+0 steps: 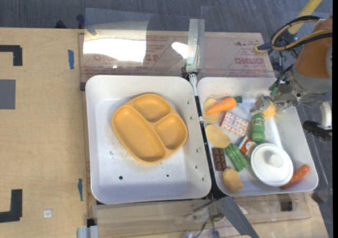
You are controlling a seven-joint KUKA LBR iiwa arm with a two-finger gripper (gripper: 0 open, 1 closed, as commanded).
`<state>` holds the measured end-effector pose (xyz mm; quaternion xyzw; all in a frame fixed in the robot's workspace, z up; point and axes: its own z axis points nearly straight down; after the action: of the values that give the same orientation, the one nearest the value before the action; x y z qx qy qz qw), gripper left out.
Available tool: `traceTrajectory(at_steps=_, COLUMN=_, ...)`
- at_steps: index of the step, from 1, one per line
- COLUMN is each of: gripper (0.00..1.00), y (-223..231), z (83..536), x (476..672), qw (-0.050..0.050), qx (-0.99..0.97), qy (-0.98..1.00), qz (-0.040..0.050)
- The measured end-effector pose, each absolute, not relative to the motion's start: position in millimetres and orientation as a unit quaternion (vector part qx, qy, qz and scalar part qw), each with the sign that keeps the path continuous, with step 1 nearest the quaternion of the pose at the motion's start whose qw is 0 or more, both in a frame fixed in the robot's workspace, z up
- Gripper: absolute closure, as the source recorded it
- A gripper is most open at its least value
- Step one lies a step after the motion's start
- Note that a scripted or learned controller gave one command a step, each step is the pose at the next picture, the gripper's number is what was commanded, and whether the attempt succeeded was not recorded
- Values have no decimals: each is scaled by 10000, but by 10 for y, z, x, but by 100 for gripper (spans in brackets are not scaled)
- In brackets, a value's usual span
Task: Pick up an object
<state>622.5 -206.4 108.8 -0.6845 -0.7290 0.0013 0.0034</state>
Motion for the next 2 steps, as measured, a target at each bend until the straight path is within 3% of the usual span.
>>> traceTrajectory(at_steps=1, gripper=0, y=-2007, z=868, x=6178, qw=-2, qx=-6785, qy=-7346, qz=-24)
traceTrajectory(at_steps=2, gripper=100, y=-2017, z=991, x=6194, qw=-38, qx=-6784, qy=-7347, qz=-28)
